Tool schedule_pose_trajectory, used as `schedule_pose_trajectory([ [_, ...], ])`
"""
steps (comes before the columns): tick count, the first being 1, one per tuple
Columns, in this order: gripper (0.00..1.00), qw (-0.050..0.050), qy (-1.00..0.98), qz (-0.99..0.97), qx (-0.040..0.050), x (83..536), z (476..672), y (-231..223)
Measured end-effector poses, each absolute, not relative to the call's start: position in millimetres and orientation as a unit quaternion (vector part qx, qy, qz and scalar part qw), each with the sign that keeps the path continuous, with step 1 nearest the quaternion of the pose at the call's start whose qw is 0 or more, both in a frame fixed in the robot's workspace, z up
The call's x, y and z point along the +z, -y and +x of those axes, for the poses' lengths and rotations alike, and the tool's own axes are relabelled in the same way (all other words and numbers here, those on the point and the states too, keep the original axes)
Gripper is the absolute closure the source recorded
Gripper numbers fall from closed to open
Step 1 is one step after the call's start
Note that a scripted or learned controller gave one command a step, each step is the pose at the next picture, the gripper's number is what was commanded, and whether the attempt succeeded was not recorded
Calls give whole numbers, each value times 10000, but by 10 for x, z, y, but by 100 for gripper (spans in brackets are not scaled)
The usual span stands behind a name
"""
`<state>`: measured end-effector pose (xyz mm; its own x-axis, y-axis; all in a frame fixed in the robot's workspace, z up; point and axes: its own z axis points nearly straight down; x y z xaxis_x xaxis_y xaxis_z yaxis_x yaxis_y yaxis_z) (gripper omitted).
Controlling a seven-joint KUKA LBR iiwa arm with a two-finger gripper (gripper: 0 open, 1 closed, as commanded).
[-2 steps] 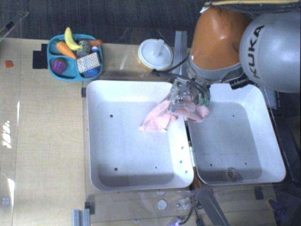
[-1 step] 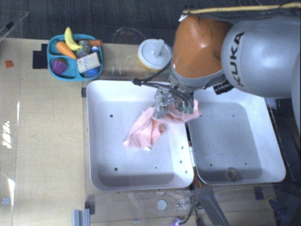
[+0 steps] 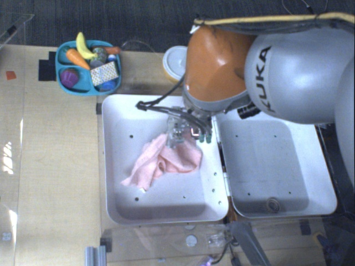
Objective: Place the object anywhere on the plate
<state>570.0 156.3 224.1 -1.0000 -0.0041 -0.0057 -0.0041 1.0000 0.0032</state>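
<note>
Pink crumpled cloth [image 3: 166,162] lies mid-frame in our left white bin [image 3: 119,198], long axis running lower left; our end effector [image 3: 186,131] sits at its upper-right end, grip state unclear.

Cloth [image 3: 163,162] in left bin [image 3: 113,193]

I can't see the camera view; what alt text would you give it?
A grey and orange robot arm reaches from the right, its gripper over a crumpled pink cloth in the left white bin. A blue tray of toy food sits beyond, on the bench.
</note>
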Motion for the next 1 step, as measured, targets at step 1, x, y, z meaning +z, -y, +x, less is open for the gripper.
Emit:
schedule_pose_trajectory([
  [1,0,30,-10000,-18,16,2242,5701,-1561],
])
